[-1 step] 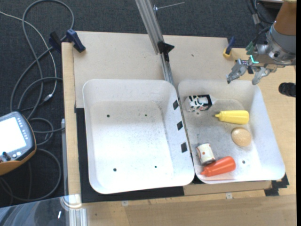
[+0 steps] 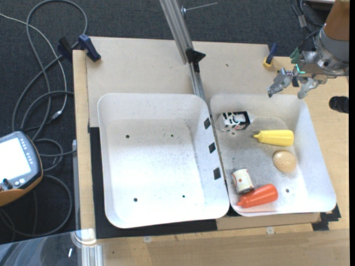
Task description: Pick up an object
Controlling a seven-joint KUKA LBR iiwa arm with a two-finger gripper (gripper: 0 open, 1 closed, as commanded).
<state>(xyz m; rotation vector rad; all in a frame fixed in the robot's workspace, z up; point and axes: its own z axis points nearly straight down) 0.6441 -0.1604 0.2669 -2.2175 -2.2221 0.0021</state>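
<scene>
A pale wooden bench is seen on dark carpet, with loose cables and a handheld control unit lying on the floor at the left. Two shallow white bins are set side by side on the bench. The left bin shows only dark specks and small holes. A metal rail runs from the far side down to the gap between the bins, and blue clamps are fixed at the far corners of the bench.

The gripper is held above the far right corner of the right bin, over its rim. The two fingers are spread wide apart, nothing is seen between them, and no object is touched.

Within the right bin, a small black-and-white item lies at the far left, a yellow bottle just to its right, and a tan egg-shaped object near the right wall. A small white can and an orange carrot-shaped toy lie touching at the near edge. Open floor is left in the middle of this bin, between the far and near groups of objects.
</scene>
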